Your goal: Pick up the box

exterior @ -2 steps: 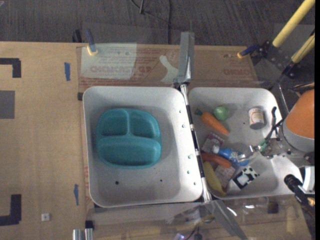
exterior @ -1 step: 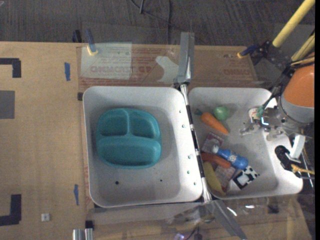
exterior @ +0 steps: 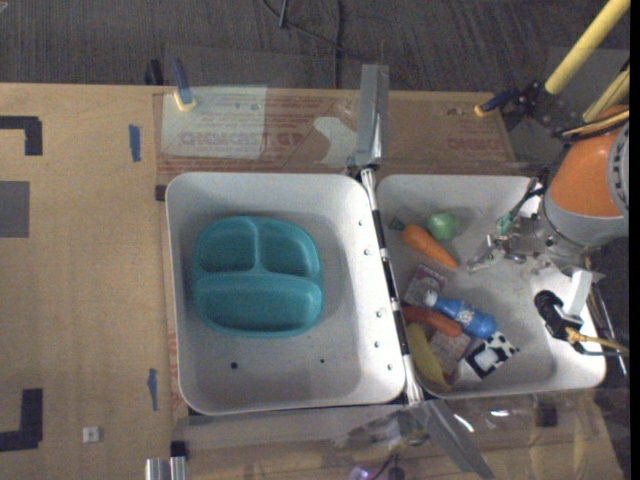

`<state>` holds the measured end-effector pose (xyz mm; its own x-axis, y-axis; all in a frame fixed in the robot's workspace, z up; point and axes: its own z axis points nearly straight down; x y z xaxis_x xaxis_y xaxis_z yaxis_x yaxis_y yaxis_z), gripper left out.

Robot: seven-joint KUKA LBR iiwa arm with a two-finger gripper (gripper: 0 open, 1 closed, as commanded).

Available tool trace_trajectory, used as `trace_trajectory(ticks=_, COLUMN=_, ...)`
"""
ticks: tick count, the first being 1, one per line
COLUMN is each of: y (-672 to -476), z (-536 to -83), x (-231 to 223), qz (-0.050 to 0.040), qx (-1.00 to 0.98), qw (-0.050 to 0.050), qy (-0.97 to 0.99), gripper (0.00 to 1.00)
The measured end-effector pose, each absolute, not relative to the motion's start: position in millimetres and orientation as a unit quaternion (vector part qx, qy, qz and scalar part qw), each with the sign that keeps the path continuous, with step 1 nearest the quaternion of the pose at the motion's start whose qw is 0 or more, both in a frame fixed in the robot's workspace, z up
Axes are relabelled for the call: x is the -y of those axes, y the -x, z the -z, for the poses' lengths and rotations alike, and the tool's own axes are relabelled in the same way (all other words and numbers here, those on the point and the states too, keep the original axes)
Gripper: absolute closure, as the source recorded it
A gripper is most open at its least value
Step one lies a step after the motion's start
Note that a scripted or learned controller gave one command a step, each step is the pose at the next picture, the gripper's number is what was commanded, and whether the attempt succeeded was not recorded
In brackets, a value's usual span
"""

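A small box [exterior: 492, 354] with a black and white checker pattern lies near the front of the right bin [exterior: 520, 190]. My gripper [exterior: 507, 249] hangs over the right middle of that bin, behind the box and a little to its right, well apart from it. Its metal fingers stand open with nothing between them. The grey arm with its orange band [exterior: 588, 183] comes in from the right edge.
Also in the right bin are a carrot [exterior: 430, 246], a green ball [exterior: 443, 226], a blue bottle [exterior: 467, 316], a red item [exterior: 432, 319], a yellow banana [exterior: 427, 356] and a pale packet [exterior: 424, 285]. A teal divided plate [exterior: 257, 274] lies in the left bin [exterior: 200, 198].
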<state>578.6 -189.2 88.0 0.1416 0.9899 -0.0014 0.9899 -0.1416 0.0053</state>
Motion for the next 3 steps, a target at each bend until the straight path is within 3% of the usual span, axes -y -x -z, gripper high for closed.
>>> trace_trajectory(ticks=1, y=-493.4, z=-89, x=198, qz=-0.0018, qx=-0.694, qw=0.003, qy=-0.72, gripper=0.0)
trace_trajectory(ticks=2, y=-494.0, z=-99, x=203, qz=-0.0016, qx=-0.692, qw=0.009, qy=-0.722, gripper=1.0)
trace_trajectory(ticks=3, y=-494.0, z=-99, x=203, qz=-0.0016, qx=-0.692, qw=0.009, qy=-0.722, gripper=0.0)
